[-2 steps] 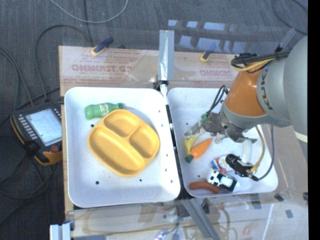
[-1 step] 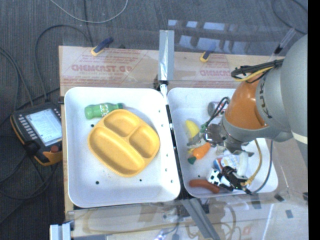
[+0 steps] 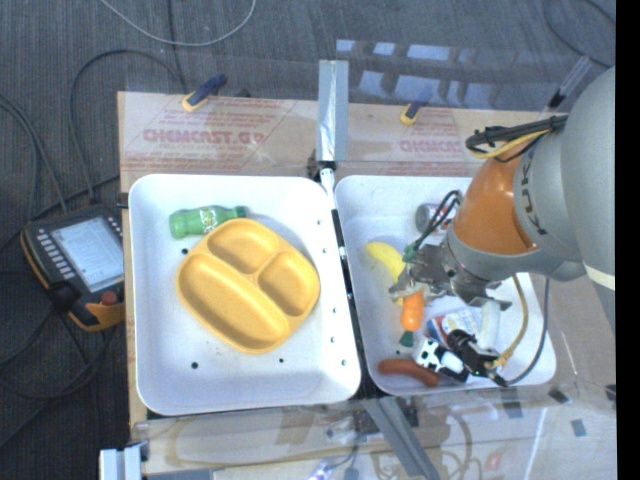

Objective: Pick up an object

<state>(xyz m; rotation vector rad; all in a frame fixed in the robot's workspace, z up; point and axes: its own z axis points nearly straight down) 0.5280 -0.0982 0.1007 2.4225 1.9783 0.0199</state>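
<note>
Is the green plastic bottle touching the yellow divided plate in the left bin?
Touching. In the camera view, the green plastic bottle lies against the upper edge of the yellow divided plate, with no white bin floor visible between them.

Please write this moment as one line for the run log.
arm: over right bin | pincer: low among items, beside carrot and banana | left bin: yellow divided plate, green bottle

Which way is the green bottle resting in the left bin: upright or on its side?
On its side: the green bottle lies flat on the left bin floor, beside the yellow tray.
</note>
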